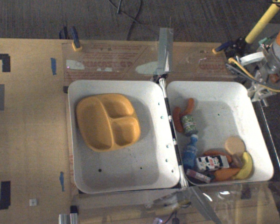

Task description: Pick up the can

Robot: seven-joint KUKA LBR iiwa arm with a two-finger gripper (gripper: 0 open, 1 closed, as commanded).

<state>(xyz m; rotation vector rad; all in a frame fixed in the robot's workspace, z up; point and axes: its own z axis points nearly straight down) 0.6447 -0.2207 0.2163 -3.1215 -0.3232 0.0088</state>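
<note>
My arm is parked at the upper right of the frame, outside the right bin; my tool sits among cables there and I cannot tell its state. Nothing is held. The can, green label, lies in the right bin's upper-left part, near the divider wall, touching or just beside two red sausages. That crowding leaves little room on its left. Its right side faces bare bin floor, so that looks the easier approach. The blue bottle lies just below it. The remaining clutter, banana included, hugs the lower edge, well apart. Left bin holds a yellow divided tray
</note>
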